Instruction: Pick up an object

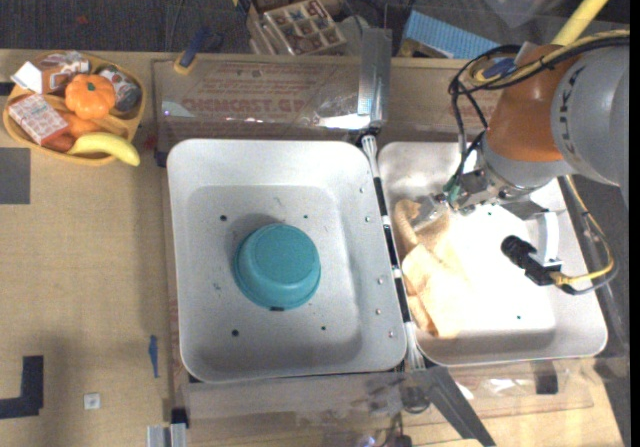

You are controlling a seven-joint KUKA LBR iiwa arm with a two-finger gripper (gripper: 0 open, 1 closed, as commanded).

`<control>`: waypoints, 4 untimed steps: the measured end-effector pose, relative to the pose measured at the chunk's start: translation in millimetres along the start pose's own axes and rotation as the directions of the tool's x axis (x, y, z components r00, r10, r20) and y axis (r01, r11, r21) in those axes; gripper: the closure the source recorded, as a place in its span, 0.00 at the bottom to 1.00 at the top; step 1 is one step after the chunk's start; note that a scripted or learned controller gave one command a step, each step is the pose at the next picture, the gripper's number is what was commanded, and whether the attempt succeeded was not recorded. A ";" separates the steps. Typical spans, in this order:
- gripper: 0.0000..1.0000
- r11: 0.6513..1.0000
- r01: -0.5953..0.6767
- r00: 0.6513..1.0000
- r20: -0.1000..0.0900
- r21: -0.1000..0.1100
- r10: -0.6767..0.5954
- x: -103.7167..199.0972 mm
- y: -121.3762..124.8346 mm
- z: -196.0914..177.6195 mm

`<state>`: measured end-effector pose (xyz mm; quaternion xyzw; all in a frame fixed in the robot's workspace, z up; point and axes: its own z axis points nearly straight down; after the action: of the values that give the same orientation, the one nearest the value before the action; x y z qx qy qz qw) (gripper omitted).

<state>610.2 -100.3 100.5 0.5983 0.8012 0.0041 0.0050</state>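
The arm (560, 110) reaches into the right bin (575, 335) – its gripper (447, 200) hangs low just above pale, tan things (435, 280) on the bin's left side. A teal bowl (279, 265), upside down, sits in the left bin (200, 185).

A round teal plastic bowl (278, 265) sits in the shallow white left bin (200, 185); right of that bin, pale tan bread-like pieces (435, 280); far left, a yellow banana (105, 146) and orange pumpkin (90, 96).
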 end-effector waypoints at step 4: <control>1.00 0.999 0.043 0.999 0.002 -0.003 -0.043 8.8 -30.0 -0.5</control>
<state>578.9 -100.4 100.5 0.5808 0.8140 0.0046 0.0065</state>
